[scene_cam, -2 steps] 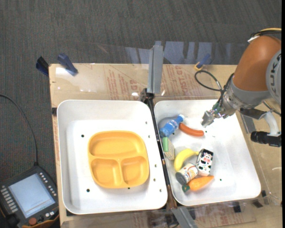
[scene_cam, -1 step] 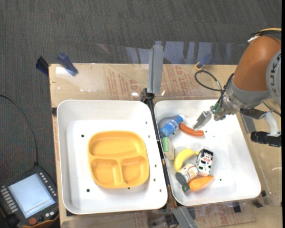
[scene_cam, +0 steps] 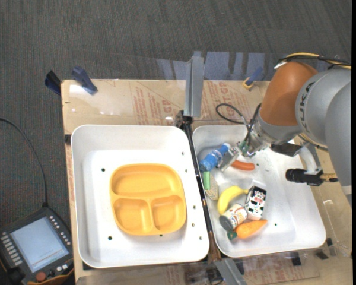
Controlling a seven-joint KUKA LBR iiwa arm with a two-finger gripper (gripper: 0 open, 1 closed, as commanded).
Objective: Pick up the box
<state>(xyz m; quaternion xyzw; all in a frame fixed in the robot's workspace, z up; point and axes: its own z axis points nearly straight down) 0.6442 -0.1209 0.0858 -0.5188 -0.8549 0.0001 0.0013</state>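
arm over right bin, box not yet taken.

the box (scene_cam: 257,199), white with a black cow print, lies mid right bin (scene_cam: 296,218), just beside the banana (scene_cam: 230,196) and above the carrot (scene_cam: 249,228). the jaws (scene_cam: 247,148) hover near the sausage (scene_cam: 243,165) and blue bottle (scene_cam: 215,157), apart from the box; cannot tell if spread or pressed together. crowded neighbours probably leave the box's right side the freest approach. yellow tray (scene_cam: 147,205) sits in the left bin (scene_cam: 86,159).

Banana (scene_cam: 228,197), jar (scene_cam: 233,217) and carrot (scene_cam: 250,228) crowd the box (scene_cam: 257,199); its right is open.
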